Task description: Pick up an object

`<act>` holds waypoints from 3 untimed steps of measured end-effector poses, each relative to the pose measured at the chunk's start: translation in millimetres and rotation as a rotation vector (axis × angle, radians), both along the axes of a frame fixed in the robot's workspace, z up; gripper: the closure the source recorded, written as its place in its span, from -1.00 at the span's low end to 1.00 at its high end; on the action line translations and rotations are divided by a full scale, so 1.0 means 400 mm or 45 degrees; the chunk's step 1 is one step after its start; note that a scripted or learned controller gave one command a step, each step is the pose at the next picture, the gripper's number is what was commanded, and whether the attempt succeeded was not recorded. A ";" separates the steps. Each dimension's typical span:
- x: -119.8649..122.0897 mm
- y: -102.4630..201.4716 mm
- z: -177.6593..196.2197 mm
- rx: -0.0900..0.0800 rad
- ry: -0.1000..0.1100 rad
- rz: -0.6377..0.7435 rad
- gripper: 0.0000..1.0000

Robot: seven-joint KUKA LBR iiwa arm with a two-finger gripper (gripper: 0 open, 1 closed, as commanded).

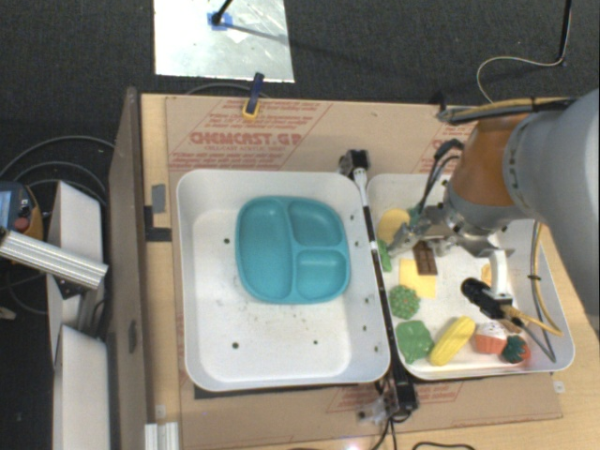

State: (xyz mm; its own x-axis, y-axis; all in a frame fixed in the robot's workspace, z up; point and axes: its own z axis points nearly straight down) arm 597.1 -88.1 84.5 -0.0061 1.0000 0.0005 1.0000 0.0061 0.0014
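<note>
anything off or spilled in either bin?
Nothing stands out. The teal divided plate lies flat in the left bin. The toy foods, including the yellow corn and green pieces, are crowded in the right bin beneath the gripper, none over the rim.

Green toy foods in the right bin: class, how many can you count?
2. One round green piece lies near the bin's left wall; another green piece lies just below it, beside the yellow corn. The arm may hide more.
</note>
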 end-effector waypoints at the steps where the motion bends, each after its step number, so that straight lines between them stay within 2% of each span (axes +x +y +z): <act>1: 0.097 -0.046 0.002 -0.002 -0.006 -0.001 -1.00; 2: 0.182 -0.021 0.003 -0.001 0.003 0.000 -1.00; 3: 0.053 -0.016 -0.001 0.000 0.005 -0.008 -1.00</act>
State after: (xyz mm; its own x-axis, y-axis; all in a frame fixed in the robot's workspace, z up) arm 618.4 -94.6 84.2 0.0000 1.0000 0.0006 1.0000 0.0000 -0.0026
